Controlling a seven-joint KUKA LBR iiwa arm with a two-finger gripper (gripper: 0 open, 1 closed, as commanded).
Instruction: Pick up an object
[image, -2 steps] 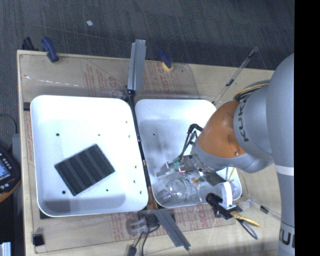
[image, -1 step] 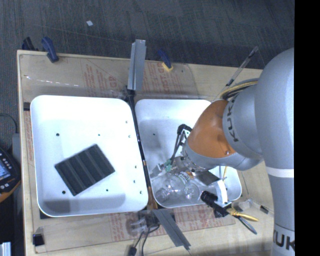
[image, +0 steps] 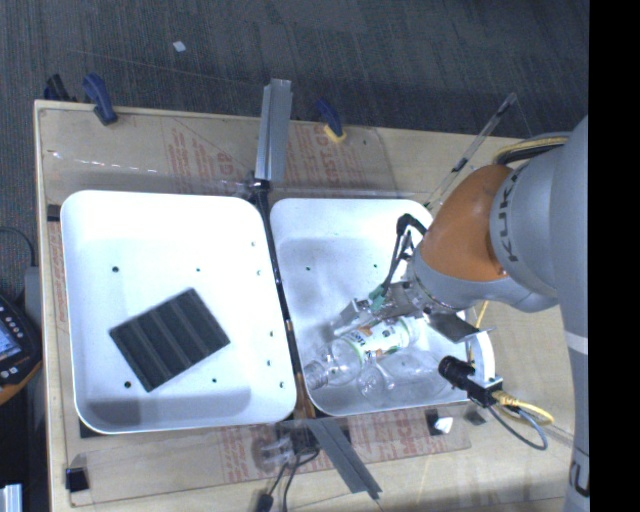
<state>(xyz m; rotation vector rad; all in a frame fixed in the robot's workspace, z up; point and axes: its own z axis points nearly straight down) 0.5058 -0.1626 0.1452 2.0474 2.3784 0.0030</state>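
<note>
Reaching into right bin (image: 300, 225), gripper (image: 372, 312) sits low over clear bottle (image: 368, 345); bottle lies just below-left of it, long axis slanting toward bin's near-left corner; we cannot tell gripper state or any hold

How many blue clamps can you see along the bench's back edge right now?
2. One blue clamp sits at the far left corner of the bench; the second clamp is near the middle, behind the right bin. The arm could hide others.
</note>
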